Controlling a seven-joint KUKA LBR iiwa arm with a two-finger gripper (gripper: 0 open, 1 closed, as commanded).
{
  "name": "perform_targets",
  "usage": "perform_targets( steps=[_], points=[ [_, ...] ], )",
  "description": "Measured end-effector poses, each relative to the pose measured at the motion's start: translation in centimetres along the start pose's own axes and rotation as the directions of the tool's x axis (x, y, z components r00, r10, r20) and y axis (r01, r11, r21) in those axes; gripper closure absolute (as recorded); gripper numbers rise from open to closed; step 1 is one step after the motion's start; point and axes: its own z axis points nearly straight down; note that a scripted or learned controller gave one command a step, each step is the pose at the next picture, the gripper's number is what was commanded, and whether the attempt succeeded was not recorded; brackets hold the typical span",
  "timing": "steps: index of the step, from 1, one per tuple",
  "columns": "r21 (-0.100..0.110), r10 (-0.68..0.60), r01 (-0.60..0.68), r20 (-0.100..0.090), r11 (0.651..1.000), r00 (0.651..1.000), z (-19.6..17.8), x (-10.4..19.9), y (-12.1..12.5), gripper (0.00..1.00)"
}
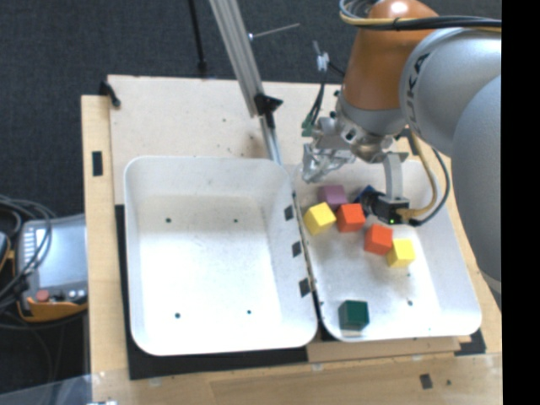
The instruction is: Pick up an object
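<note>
Yellow cube [320, 217] near the right bin's [439, 306] upper-left corner, just beside an orange cube [351, 217] and a pale purple block [335, 195]. Second orange cube [379, 239], small yellow cube [402, 252], dark green cube [354, 315] farther out. Gripper [314, 169] just above the cluster, nothing between the fingers; opening unreadable. Risk: crowded blocks and the bin wall close by, likely nudging or a missed grasp.
</note>
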Motion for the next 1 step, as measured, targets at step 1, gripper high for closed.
perform_targets(
  steps=[1],
  points=[
    [0.001,-0.001,0.001,-0.002,1.000,1.000,-1.00,5.26,-1.26,1.00]
  ],
)
